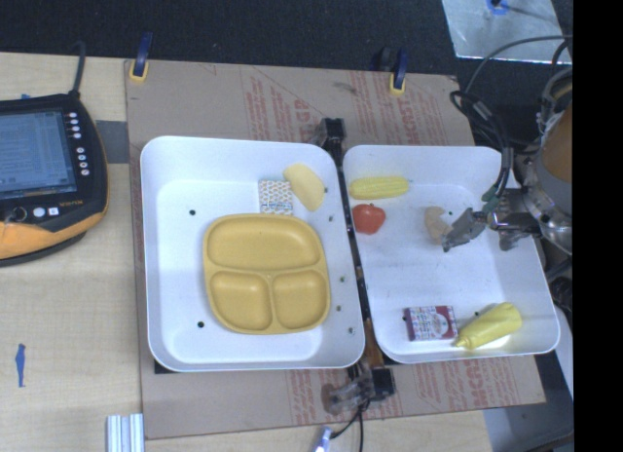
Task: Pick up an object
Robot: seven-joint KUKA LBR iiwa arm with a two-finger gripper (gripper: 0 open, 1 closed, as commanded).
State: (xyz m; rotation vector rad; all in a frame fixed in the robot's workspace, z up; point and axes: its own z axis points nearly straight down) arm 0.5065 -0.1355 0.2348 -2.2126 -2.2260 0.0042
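The right bin (pixel 526 255) holds a yellow corn cob (pixel 380 187), a small red tomato (pixel 368 217), a beige lump (pixel 434 223), a red packet (pixel 429 322) and a long yellow piece (pixel 490 326). My gripper (pixel 485 233) hangs over the bin's right half, just right of the beige lump. It is open, with nothing between its fingers. One dark fingertip (pixel 458 236) sits close beside the lump.
The left bin (pixel 170 245) holds a yellow divided plate (pixel 266 273), a pale yellow piece (pixel 305 186) and a small patterned packet (pixel 275 197). A tablet in an orange case (pixel 39 177) lies at the far left. Cables (pixel 487 90) run at the back right.
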